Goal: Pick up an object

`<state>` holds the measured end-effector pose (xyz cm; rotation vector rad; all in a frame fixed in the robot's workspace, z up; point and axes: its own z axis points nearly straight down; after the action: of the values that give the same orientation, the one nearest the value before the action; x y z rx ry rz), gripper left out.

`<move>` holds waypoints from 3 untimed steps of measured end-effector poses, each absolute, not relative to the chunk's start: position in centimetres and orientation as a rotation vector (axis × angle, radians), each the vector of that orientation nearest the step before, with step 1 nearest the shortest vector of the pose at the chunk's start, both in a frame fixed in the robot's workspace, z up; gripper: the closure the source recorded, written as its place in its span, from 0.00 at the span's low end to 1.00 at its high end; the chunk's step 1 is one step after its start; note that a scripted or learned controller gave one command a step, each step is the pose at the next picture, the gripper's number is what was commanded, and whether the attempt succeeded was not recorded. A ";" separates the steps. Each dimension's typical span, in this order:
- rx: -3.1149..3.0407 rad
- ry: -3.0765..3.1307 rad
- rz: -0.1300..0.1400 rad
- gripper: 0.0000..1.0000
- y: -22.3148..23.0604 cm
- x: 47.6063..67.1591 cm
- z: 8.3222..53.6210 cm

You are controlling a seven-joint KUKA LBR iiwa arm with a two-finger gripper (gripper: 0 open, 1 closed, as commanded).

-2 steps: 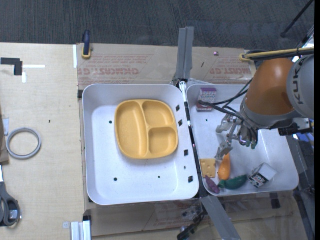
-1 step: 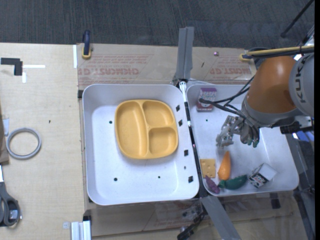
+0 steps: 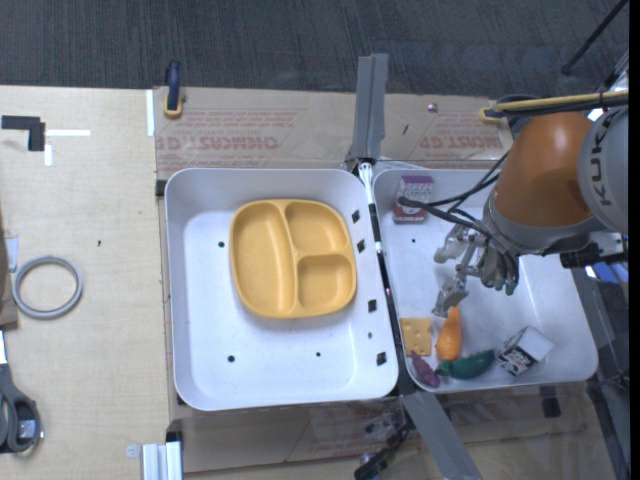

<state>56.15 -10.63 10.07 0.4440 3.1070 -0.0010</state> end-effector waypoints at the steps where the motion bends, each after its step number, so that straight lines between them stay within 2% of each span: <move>1: 0.450 3.105 0.000 0.00 -6.8 61.4 19.2; 2: 0.741 3.050 -0.001 0.00 -3.2 62.3 19.2; 3: 1.303 2.856 -0.002 0.00 -9.0 62.0 19.2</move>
<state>62.01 -8.96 19.17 1.3033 2.8561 -0.0021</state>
